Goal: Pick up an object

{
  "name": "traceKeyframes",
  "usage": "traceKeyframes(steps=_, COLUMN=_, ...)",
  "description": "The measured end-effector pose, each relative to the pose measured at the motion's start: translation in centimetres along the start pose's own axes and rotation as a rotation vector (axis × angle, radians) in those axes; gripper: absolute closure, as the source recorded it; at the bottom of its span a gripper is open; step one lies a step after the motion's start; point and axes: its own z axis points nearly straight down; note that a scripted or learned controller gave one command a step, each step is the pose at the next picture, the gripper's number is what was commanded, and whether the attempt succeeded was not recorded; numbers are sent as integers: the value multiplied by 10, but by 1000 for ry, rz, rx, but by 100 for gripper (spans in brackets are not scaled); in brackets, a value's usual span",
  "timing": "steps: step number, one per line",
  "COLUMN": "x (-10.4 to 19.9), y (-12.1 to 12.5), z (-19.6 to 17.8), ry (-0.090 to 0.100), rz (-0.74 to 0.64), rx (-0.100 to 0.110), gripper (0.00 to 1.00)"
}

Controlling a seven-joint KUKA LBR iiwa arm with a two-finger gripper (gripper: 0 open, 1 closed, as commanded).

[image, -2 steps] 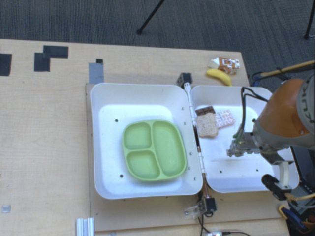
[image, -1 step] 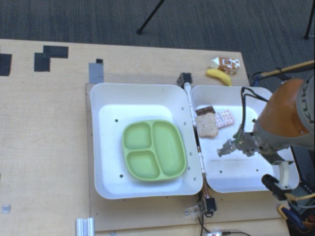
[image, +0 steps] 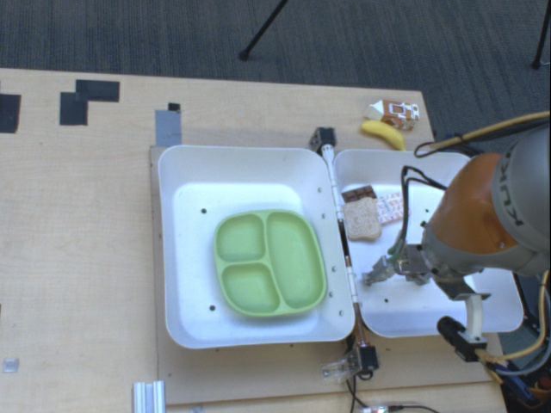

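Toast slice (image: 362, 220) just beyond fingers (image: 380, 273)

Camera: single, fixed overhead, angled down at the worktop (image: 77, 231); both bins framed; arm (image: 491, 213) entering from right.

Bright, even light falls from above. The left bin (image: 250, 166) glares almost pure white and takes a green tint around the tray (image: 269, 263). Shadows are soft and short. The picture is slightly grainy, edges soft.
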Motion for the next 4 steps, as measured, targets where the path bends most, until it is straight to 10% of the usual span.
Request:
traceKeyframes(steps=1, x=1, y=2, z=-12, ry=1, rz=-1, rx=-6, gripper=100)
traceKeyframes(steps=2, x=58, y=8, z=-119, ry=3, rz=-4, rx=2, gripper=100)
traceKeyframes(steps=3, x=57, y=7, z=-118, ry=3, rz=-3, rx=3, gripper=0)
traceKeyframes(steps=4, x=0, y=12, z=-22, ry=2, rz=0, rx=8, gripper=0)
